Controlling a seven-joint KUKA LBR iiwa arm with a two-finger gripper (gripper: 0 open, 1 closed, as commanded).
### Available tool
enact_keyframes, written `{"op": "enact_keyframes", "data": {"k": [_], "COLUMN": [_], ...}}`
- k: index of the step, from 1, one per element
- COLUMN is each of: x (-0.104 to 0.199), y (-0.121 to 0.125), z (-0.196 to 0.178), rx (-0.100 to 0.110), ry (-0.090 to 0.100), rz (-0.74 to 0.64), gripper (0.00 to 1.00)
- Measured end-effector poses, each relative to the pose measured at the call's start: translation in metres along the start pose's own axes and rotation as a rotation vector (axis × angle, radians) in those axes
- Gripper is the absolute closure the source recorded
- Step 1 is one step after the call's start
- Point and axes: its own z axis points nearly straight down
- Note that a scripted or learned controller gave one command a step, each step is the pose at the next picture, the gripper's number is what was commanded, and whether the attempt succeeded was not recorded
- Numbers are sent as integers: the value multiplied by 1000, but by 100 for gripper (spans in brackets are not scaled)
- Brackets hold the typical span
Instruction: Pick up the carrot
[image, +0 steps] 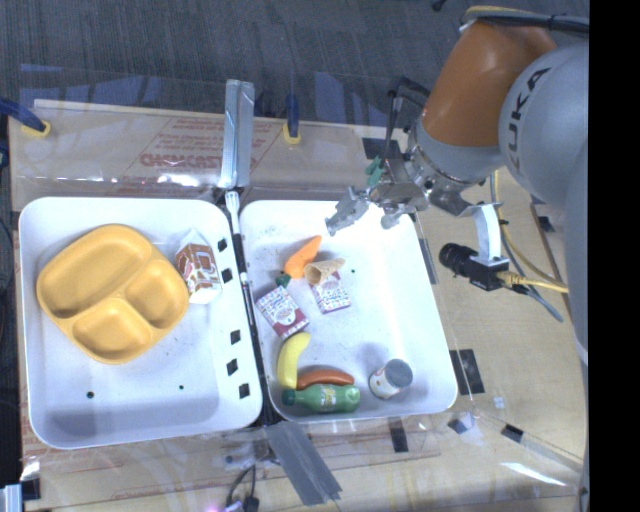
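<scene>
Camera view from above the bench: my gripper (368, 207) hangs over the far rim of the right bin (428, 330), fingers spread apart with nothing between them. The carrot (301, 256) lies in the far half of that bin, tilted, its tip pointing up toward my hand and its green end toward the divider (236, 200). It sits near my fingers but apart from them.

Just beside the carrot rests an ice-cream cone (323, 270), touching or almost touching it. Two small packets (283, 309) lie nearer the middle, and a banana (291, 359), a sausage (324, 377), a green bottle (322, 399) and a small can (389, 377) crowd the near edge. In the left bin (60, 400) sit a yellow tray (110, 291) and a small carton (198, 267).

I judge this to be the approach step: the grab has not begun. Next I need to come toward the divider and down, turning my fingers across the carrot's narrow width. The cone alongside leaves little room on that side, so I could catch it too.
</scene>
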Motion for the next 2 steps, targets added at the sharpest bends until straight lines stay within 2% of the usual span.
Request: {"op": "enact_keyframes", "data": {"k": [1, 2], "x": [-16, -39], "y": [41, 60], "z": [67, 178], "rx": [1, -13], "ry": [1, -2], "rz": [-135, -470], "gripper": [0, 0]}}
